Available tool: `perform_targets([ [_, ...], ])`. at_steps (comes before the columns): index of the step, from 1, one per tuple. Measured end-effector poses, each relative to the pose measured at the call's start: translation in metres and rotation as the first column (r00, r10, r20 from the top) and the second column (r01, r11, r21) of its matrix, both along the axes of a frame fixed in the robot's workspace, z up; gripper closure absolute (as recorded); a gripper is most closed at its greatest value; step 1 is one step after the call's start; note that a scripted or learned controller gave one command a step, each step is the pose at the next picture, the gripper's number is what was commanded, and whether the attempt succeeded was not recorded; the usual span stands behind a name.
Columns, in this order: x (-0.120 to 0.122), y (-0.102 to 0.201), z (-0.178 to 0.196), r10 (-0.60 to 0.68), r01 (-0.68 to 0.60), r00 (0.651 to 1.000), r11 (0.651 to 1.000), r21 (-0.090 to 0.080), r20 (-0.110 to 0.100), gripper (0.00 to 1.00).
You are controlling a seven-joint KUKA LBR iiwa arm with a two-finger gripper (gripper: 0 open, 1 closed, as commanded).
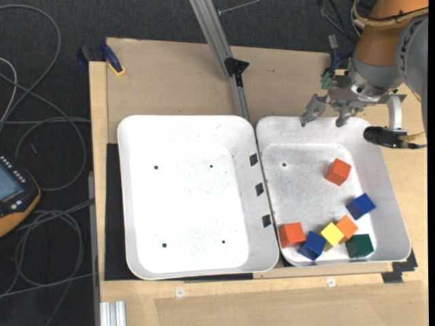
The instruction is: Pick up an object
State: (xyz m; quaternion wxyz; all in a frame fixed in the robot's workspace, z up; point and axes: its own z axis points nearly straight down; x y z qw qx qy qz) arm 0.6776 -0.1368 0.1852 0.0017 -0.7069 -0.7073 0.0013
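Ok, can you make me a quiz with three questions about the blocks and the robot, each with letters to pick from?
1. Where are the blocks?
A. left bin
B. right bin
C. on the floor

2. How many blue blocks are there?
A. none
B. two
C. five

3. What is the gripper doing?
A. holding a green block
B. lying in the left bin
C. open over the right bin's far edge, holding nothing

Answers:
1 B: all the blocks lie in the right bin.
2 B: one blue block sits by the right wall, another by the near wall.
3 C: the gripper has its fingers spread with nothing between them.
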Motion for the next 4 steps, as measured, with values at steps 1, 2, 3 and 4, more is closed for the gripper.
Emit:
perform_targets([
  [1, -0.006, -0.001, -0.062, -0.001, 0.001, 1.0, 1.0, 0.001, -0.003, 0.0],
  [2, -0.006, 0.0, -0.087, 0.0, 0.0, 1.0, 1.0, 0.0, 0.0, 0.0],
  [3, -0.004, 0.001, -0.073, 0.001, -0.001, 1.0, 1.0, 0.0, 0.007, 1.0],
  [4, -0.003, 0.004, -0.028, 0.001, -0.001, 1.0, 1.0, -0.001, 0.011, 1.0],
])
